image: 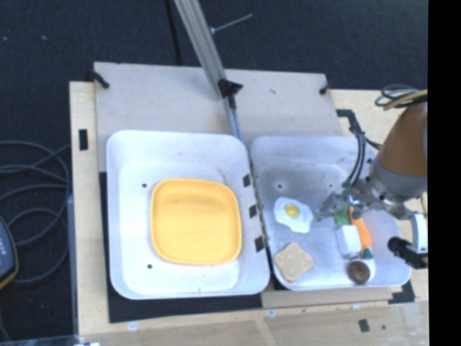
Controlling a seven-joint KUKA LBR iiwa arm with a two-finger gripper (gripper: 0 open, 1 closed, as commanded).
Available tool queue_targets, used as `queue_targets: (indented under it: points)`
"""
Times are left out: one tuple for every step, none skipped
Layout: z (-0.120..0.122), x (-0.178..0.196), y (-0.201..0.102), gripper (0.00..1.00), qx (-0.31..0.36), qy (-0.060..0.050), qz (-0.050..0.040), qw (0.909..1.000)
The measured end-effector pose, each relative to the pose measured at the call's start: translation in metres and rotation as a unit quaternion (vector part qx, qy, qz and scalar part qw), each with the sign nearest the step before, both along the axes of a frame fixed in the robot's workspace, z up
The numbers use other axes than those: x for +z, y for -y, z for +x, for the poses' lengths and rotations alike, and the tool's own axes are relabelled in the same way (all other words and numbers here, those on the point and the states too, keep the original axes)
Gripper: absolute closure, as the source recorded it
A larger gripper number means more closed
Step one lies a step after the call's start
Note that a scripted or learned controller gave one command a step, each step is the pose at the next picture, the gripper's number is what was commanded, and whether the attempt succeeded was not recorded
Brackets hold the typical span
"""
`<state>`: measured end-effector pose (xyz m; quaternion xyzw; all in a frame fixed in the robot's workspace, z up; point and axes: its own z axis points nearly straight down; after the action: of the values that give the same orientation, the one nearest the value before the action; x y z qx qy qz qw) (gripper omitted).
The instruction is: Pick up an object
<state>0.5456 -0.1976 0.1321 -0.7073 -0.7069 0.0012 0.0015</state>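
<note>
Yellow plate [195, 220] sits flat in the left bin [122, 193]. Right bin [302, 157] has a fried egg [292, 213], toast [293, 261], then a carrot [361, 234] running top-to-bottom, slightly tilted. The hand [344, 209] hovers near the carrot's top; can't tell its grip, too blurry.

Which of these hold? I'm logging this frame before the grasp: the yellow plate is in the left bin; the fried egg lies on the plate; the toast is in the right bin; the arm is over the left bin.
1. The yellow plate is in the left bin. True.
2. The fried egg lies on the plate. False: it lies on the floor of the right bin.
3. The toast is in the right bin. True.
4. The arm is over the left bin. False: it is over the right bin's right side.
</note>
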Motion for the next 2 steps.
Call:
queue_targets:
  points:
    - [0.000,-0.031,0.001,0.00,0.000,0.002,-0.0010,1.0000]
    - [0.001,-0.019,0.001,1.00,-0.001,0.005,-0.0010,1.0000]
